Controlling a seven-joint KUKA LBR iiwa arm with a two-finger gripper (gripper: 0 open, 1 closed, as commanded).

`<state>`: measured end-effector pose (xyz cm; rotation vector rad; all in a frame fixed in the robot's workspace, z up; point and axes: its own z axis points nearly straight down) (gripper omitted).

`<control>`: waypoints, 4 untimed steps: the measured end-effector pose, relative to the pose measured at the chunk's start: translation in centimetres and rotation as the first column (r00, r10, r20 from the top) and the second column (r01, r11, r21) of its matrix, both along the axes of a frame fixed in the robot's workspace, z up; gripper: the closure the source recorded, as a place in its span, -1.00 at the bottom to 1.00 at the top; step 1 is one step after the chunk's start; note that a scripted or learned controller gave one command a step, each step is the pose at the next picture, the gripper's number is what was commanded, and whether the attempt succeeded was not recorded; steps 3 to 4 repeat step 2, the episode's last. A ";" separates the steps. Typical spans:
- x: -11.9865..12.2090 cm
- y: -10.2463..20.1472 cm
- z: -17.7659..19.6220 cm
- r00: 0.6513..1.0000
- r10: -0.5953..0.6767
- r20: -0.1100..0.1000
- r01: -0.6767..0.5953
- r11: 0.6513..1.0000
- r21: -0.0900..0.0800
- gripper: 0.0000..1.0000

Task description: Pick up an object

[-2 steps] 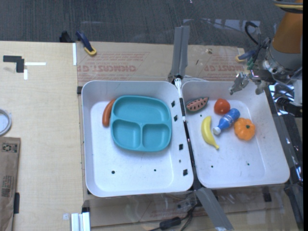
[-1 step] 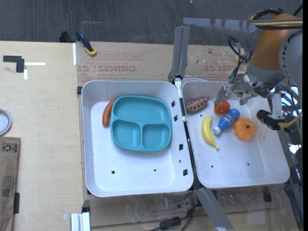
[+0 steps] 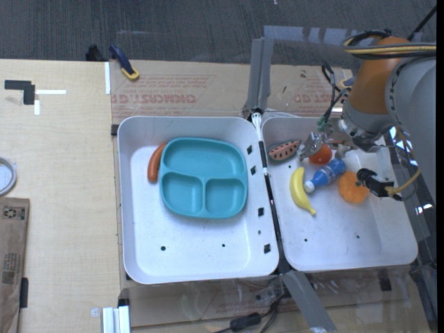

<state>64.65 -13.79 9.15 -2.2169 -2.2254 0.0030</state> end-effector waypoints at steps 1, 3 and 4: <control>0.0 0.0 1.0 1.000 0.001 0.001 -0.001 1.000 -0.001 1.00; -6.0 6.1 15.0 1.000 -0.002 0.000 0.002 1.000 0.000 1.00; -6.0 6.1 15.0 1.000 -0.002 0.000 0.002 1.000 0.000 1.00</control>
